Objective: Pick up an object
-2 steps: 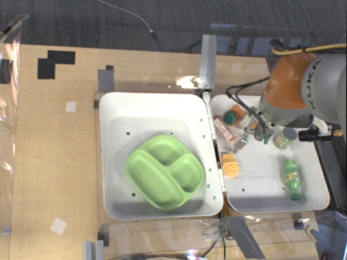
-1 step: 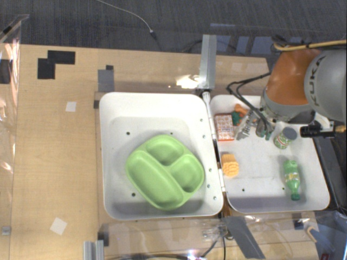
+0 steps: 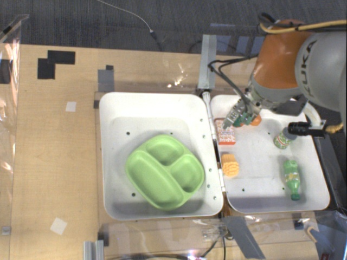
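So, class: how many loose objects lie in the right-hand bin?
5: a red-and-white packet by its left wall, a yellow piece below it, an orange item beside the gripper, a small can, and a green bottle. The arm may hide more.

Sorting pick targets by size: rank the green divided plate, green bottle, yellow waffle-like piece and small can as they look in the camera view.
1. green divided plate, by far the largest
2. green bottle
3. yellow waffle-like piece and small can: look alike, left unranked

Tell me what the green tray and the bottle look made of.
Green tray: likely moulded plastic, matte to satin; uniform colour, rounded compartment walls, soft sheen. Bottle: probably plastic, glossier; green body with small highlights, though too small to be sure.
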Action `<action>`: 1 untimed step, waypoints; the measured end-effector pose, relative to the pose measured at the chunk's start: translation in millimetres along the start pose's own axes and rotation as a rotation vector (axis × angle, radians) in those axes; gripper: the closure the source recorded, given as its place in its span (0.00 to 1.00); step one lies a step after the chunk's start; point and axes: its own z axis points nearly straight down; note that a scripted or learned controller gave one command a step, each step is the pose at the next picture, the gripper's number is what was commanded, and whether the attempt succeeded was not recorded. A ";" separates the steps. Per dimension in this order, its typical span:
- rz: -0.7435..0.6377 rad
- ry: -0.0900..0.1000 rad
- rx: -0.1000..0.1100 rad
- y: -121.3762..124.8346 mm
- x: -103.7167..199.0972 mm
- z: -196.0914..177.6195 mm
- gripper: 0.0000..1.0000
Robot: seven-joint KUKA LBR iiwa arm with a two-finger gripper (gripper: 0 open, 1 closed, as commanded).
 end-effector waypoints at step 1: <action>-0.614 0.004 0.002 -4.4 53.0 -6.0 1.00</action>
